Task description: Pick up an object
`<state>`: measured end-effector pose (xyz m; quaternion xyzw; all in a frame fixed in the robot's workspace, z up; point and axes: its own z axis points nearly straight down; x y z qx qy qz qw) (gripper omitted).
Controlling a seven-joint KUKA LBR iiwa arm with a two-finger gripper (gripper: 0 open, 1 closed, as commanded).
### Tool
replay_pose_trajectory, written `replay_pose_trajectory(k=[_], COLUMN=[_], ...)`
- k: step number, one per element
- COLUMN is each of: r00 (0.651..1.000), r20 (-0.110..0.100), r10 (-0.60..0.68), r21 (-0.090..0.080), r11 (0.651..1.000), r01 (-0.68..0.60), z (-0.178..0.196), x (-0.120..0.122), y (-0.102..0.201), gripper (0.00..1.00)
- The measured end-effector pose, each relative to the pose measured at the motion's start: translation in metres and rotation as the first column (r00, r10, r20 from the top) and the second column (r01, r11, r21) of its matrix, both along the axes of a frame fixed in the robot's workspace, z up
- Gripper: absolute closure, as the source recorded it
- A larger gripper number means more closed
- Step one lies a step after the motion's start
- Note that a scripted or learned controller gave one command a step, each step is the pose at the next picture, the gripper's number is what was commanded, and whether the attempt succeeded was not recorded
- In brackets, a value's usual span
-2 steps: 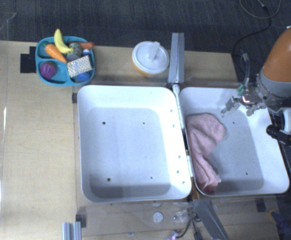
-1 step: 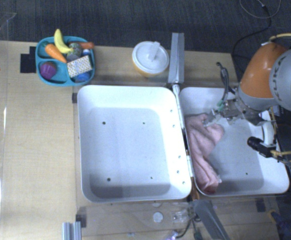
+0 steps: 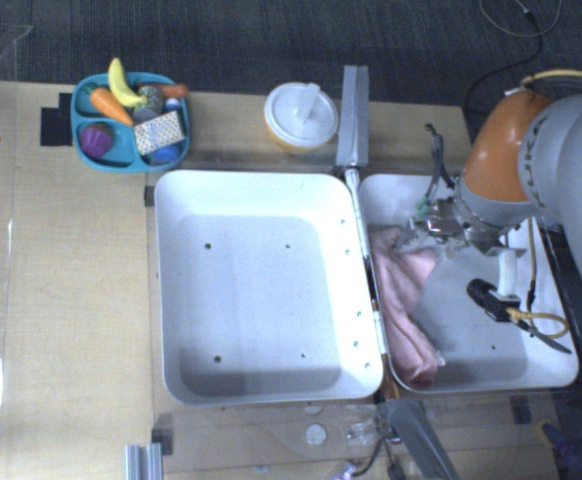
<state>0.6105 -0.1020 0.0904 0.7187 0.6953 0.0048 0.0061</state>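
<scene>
The pink cloth [image 3: 408, 303] lies in the right bin [image 3: 546, 368] along its left wall, long axis running near to far, its upper end just left of and below the tool [image 3: 439, 220], whose grip I cannot tell, the wrist crowding over that end

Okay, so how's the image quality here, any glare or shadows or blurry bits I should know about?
In the camera view, light is even and soft; the arm casts a grey shadow onto the right bin floor beside the pink cloth; a pale streak of glare sits on the bench at the far left; the gripper area is a bit blurred, small parts hard to make out.
</scene>
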Motion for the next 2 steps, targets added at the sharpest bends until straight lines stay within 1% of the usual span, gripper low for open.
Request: replay_pose_trajectory(k=[1,2], r00=[0.996,0.972], r20=[0.000,0.003], r10=[0.094,0.237], r21=[-0.003,-0.006], r11=[0.996,0.972], r01=[-0.094,-0.237], z=[0.000,0.001], x=[-0.033,-0.046], y=[-0.044,-0.013], gripper=[0.00,0.00])
